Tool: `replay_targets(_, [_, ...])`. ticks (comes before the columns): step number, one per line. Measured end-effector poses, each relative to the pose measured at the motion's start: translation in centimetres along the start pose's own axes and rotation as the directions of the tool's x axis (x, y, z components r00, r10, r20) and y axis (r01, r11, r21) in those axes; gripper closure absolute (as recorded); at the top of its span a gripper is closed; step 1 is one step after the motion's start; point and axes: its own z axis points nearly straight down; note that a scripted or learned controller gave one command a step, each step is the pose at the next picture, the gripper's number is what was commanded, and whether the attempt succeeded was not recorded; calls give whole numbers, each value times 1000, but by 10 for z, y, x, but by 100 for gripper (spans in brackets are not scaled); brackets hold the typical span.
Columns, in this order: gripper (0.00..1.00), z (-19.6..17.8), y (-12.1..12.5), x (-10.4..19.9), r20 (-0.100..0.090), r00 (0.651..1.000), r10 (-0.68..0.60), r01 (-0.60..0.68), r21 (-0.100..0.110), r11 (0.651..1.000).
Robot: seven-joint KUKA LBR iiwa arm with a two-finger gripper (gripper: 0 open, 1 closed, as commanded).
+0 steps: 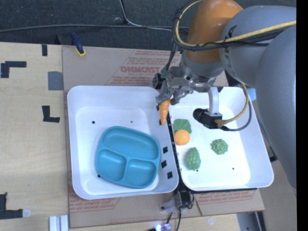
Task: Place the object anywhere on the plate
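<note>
A blue plate [128, 157] with three compartments lies in the left white bin [79, 109]. My gripper [166, 100] hangs over the wall between the two bins, near their far end. An orange toy carrot [164, 111] hangs point-down between its fingers, shut on the carrot's top. The carrot is above and to the right of the plate, clear of it.
The right bin [250, 172] holds a green leafy piece [182, 125], an orange ball [182, 137], a green oblong vegetable [193, 158] and a small broccoli-like piece [219, 146]. The arm's bulk covers the right bin's far end. Cardboard [120, 66] lies under the bins.
</note>
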Motion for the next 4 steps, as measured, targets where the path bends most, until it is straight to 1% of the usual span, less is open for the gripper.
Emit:
replay_targets(1, [100,-1,2,53,0,1000,0,0,-2,1000])
replay_targets(2, [100,6,-6,98,1,1000,1,-1,-1,1000])
replay_targets(3, [100,30,-13,133,2,1000,2,-2,1,1000])
replay_targets(4, [0,29,-12,132,2,1000,4,-4,-1,1000])
